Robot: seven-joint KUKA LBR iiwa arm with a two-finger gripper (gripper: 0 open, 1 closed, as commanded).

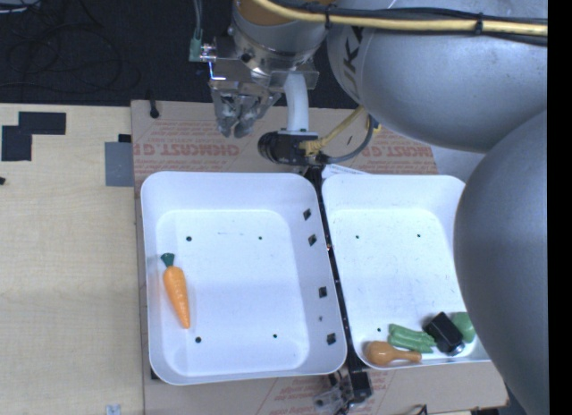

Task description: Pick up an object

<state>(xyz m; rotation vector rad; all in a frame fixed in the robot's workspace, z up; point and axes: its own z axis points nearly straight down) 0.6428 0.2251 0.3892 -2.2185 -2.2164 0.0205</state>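
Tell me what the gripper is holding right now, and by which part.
Nothing is held. The gripper hangs above the bench behind the bins, with nothing between its fingers. The carrot lies in the left bin.

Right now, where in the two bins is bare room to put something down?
Left bin: bare everywhere right of the carrot. Right bin: bare upper part and middle; its lower right corner is crowded with the green pieces, black object and tan piece.

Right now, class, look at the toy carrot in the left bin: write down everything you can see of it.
The carrot is a small toy with a smooth orange body, plastic by the look of it, and a dark green top. It lies flat on the floor of the left bin, close to that bin's left wall, green end toward the far side, tip pointing nearer the camera. Nothing else touches it.
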